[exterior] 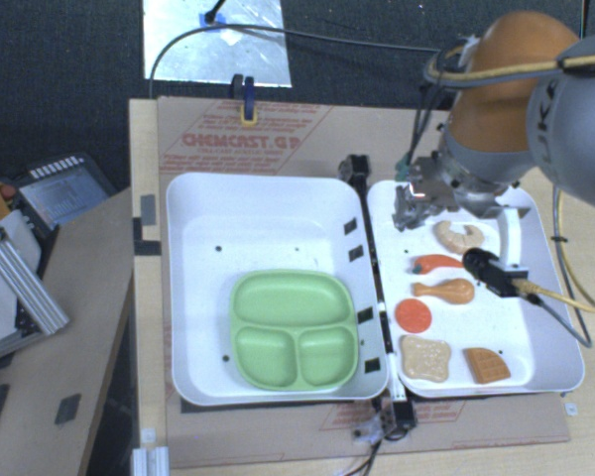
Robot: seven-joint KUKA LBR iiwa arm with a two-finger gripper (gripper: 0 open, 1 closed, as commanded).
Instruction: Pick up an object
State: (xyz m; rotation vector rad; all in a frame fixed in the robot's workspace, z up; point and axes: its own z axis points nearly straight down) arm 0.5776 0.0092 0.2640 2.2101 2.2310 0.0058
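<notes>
My gripper [409, 209] hangs over the far left corner of the right bin [565, 360], with the grey arm and its orange band above it at the right. Just to its right lies a pale curled shrimp-like piece [459, 234]. In front of that lie an orange-red carrot [435, 263] and a tan chicken drumstick [443, 290]. Nearer the front lie a red disc [413, 315], a slice of bread [424, 358] and a brown wedge [488, 365]. I see nothing between the fingers.
The left bin [193, 266] holds a green divided plate [293, 327] at its front right. A black-clipped rim divides the two bins [369, 266]. Cardboard lies under the bins, and a silver sheet [218, 28] lies beyond them.
</notes>
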